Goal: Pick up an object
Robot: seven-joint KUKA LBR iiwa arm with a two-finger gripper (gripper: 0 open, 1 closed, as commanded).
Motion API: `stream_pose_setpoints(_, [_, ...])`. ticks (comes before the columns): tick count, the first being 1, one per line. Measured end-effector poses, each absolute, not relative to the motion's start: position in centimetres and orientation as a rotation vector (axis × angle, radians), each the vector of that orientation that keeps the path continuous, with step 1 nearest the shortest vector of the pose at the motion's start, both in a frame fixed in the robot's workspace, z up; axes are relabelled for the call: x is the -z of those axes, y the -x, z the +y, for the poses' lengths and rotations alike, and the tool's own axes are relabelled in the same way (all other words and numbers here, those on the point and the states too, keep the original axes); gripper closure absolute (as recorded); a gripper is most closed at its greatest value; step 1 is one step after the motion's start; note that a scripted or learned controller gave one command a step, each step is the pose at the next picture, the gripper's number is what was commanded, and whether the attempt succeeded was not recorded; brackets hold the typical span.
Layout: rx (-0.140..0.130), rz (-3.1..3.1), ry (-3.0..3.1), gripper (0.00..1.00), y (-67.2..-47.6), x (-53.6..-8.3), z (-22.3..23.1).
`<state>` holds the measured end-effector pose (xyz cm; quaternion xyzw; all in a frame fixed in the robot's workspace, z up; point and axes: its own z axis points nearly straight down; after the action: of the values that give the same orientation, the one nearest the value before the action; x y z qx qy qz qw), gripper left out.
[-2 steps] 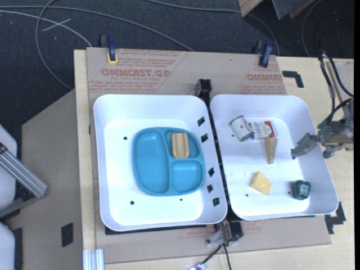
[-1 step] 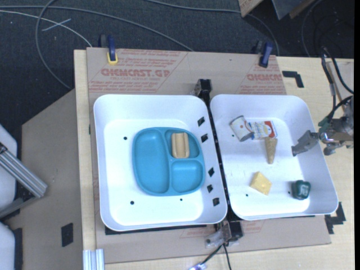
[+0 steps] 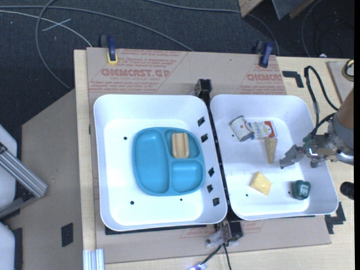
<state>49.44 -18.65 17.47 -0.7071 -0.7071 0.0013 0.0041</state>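
The right bin (image 3: pixel 298 107) holds a small white and red carton (image 3: pixel 253 129), a tan cone (image 3: pixel 271 149), a yellow cheese wedge (image 3: pixel 260 183) and a small green object (image 3: pixel 301 189). My gripper (image 3: pixel 304 154) hangs over the right side of this bin, just right of the cone and above the green object. Its fingers are spread open and nothing is between them. The cone's tip lies a short way left of the left fingertip (image 3: pixel 287 160).
The left bin (image 3: pixel 112 122) carries a blue divided plate (image 3: pixel 149 162) with a tan bread piece (image 3: pixel 180 144) in its upper right compartment. A black divider with clips (image 3: pixel 211 156) runs between the bins. Cables (image 3: pixel 318 89) trail near the arm at the right.
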Motion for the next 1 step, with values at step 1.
stream_pose_setpoints(1, [-0.003,-2.217,2.216,0.0,-48.95,-12.97,-18.02])
